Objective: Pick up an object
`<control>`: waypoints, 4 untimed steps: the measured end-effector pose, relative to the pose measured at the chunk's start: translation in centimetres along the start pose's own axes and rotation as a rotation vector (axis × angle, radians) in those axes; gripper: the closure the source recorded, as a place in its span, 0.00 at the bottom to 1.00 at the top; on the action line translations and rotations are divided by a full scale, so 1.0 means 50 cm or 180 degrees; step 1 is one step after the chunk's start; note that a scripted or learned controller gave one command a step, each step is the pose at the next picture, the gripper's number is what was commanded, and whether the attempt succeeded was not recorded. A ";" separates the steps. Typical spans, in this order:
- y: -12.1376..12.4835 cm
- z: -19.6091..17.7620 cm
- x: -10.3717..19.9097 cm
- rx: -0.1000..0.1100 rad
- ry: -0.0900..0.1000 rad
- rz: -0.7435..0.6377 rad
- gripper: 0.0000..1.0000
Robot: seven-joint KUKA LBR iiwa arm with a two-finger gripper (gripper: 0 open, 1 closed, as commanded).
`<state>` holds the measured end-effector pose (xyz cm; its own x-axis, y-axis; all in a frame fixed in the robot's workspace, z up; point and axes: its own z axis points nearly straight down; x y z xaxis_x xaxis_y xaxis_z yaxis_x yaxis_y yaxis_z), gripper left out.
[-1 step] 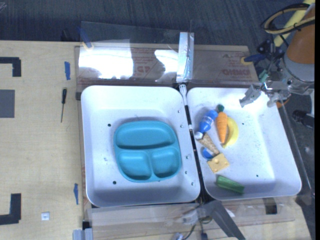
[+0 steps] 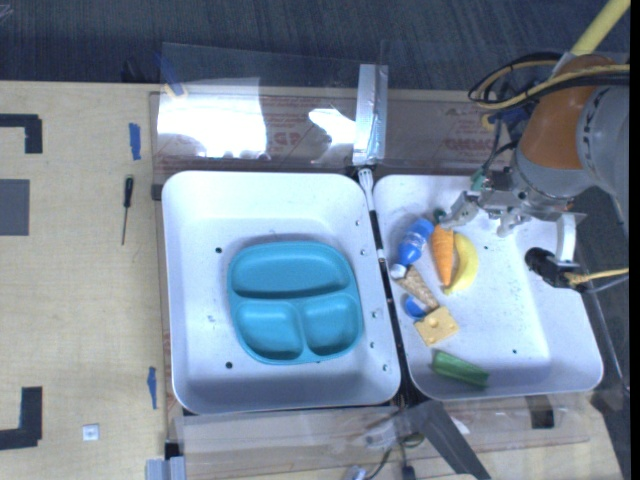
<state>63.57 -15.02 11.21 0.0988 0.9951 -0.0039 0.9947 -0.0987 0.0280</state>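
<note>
Right now the grey arm [image 2: 600, 138] with its orange band [image 2: 560, 128] reaches in from the right over the back of the right bin [image 2: 570, 358], and its end effector [image 2: 497, 208] hangs above the bin's rear part, just up and right of the carrot; can't tell whether it is open or closed from this angle, nothing is seen between its tips. Right bin holds a cluster along its left side: a blue bottle [image 2: 414, 241] lying tilted near the dividing wall, an orange carrot [image 2: 443, 256] beside it, a yellow banana [image 2: 463, 261] touching the carrot on its right. Below those a tan cracker-like stick [image 2: 420, 290] lies at a slant, with a small blue piece [image 2: 413, 306] at its lower end. A yellow cheese-like block [image 2: 436, 325] with holes sits just under that. A green cucumber-like piece [image 2: 460, 368] lies near the bin's front edge, apart from the rest. Left bin [image 2: 190, 228] holds a teal divided plate [image 2: 294, 301], one long compartment at the back and two smaller at the front, sitting roughly mid-bin. Both bins rest side by side on the wooden tabletop [image 2: 70, 298]. A clear plastic sheet [image 2: 260, 113] with glare stands behind the left bin. Yellow and black cables [image 2: 510, 73] loop above the arm
</note>
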 end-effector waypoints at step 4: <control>-0.057 0.028 0.034 0.0071 0.0009 0.0517 1.00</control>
<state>60.96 -13.03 9.72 0.2582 0.9661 0.0018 0.9661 -0.2582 0.0058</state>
